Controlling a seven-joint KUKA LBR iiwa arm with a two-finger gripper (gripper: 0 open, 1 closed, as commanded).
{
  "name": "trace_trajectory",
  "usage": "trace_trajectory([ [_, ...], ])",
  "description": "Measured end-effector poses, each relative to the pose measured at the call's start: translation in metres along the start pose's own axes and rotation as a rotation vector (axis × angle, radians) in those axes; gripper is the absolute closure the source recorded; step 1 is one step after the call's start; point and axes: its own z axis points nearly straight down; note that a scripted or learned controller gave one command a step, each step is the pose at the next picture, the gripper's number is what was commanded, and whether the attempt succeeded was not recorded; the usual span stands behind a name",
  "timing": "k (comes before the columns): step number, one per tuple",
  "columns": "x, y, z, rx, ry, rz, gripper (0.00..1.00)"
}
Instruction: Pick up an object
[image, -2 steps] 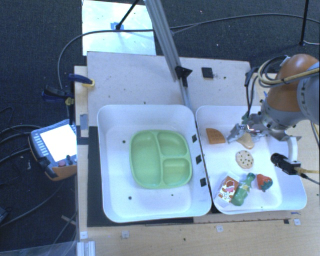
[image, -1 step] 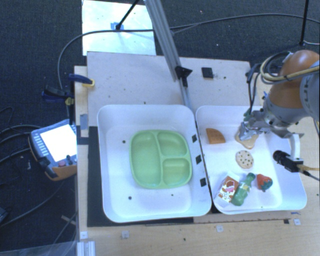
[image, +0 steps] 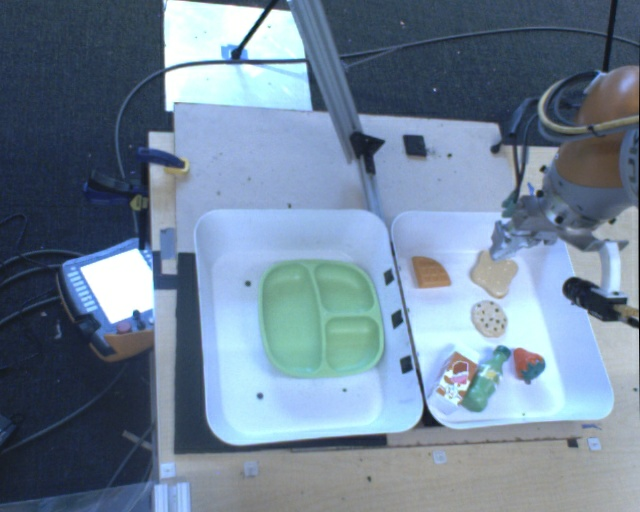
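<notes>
Right bin (image: 575, 350) holds six pieces: an orange wedge (image: 431, 272) at upper left, a pale biscuit (image: 494, 275) beside it, a speckled cookie (image: 489, 319) below, then carton (image: 455, 381), green bottle (image: 486, 380) and strawberry (image: 529, 366) along the front.

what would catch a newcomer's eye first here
Probably the green divided plate lying alone in the left bin. Next, the gripper at the top of the right bin, right above a pale cookie, with an orange wedge and a green bottle nearby.

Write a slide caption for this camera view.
Grey arm's end effector poised over a pale tan bear-shaped toy cookie in the right white bin; green divided plastic tray alongside.
</notes>
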Motion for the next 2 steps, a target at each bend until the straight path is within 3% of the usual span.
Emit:
trace_trajectory([
  [1, 0.0, 0.001, -0.017, 0.003, 0.001, 0.0, 1.0],
  [2, 0.04, -0.013, -0.018, 0.006, 0.002, -0.004, 1.0],
])
